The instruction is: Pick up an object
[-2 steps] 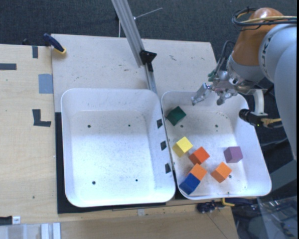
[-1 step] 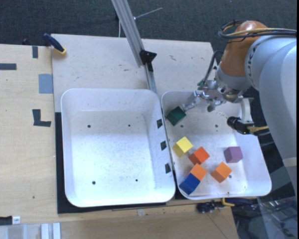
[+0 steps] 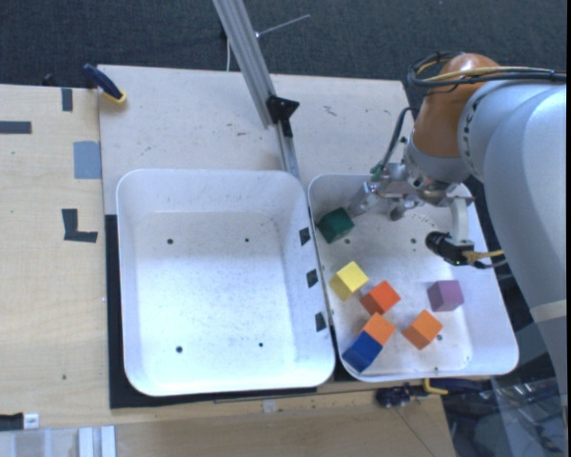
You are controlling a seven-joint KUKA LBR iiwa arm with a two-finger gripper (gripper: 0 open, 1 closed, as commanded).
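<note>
Holding seven blocks (image 3: 382, 297), the right bin (image 3: 490, 355) adjoins the left bin (image 3: 133, 198).

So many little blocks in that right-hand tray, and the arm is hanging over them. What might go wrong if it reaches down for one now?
1. The gripper hangs near the dark green block, which lies close to the right white bin's left wall; a finger may strike that wall.
2. The yellow cube, three orange cubes and the blue cube sit tightly clustered, so a grab there may just nudge neighbours.
3. The purple cube lies apart, an easier target.
</note>
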